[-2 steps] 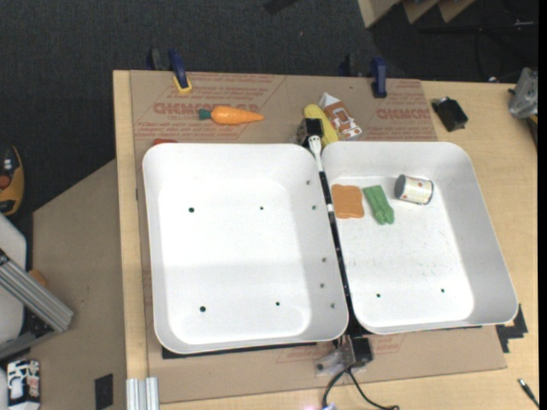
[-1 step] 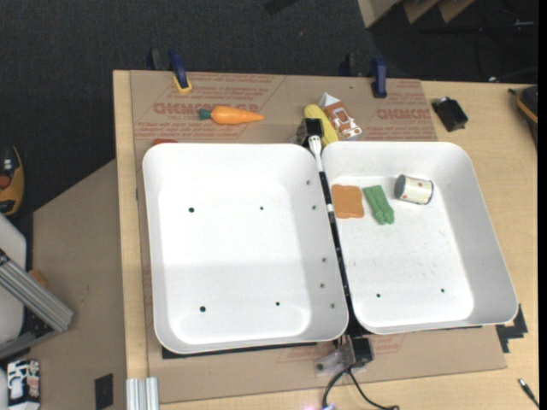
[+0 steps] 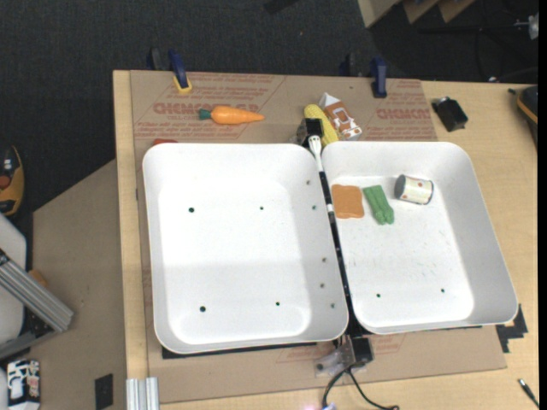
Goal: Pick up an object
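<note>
Within the right bin lie orange slab, green piece, white cylinder (hand's grip: cannot tell)

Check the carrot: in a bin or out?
Out. The carrot lies on the brown board behind the left bin, beyond its far rim and apart from it.

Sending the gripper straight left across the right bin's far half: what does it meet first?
Likely the white cylinder, rightmost of the three objects in the right bin; depth is unclear.
</note>
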Controlling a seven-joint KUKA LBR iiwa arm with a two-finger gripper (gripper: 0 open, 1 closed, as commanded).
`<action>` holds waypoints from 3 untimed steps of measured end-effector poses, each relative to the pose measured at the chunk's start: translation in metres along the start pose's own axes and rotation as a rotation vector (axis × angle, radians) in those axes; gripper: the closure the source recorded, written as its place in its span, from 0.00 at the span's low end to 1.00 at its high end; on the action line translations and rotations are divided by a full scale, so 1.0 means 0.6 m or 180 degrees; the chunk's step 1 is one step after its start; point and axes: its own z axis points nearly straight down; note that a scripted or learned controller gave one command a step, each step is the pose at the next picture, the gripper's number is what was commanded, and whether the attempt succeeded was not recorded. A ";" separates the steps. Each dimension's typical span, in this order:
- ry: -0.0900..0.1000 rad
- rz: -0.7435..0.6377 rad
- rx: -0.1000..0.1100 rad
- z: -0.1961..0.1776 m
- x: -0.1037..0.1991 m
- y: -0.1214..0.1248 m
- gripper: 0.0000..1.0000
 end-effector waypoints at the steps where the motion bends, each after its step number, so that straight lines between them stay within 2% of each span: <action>1: -0.0011 -0.0002 -0.0020 -0.020 0.000 0.001 1.00; 2: -0.0010 -0.0002 -0.0016 -0.019 0.000 0.001 0.00; 3: -0.0022 -0.0004 -0.0037 -0.038 0.001 0.002 1.00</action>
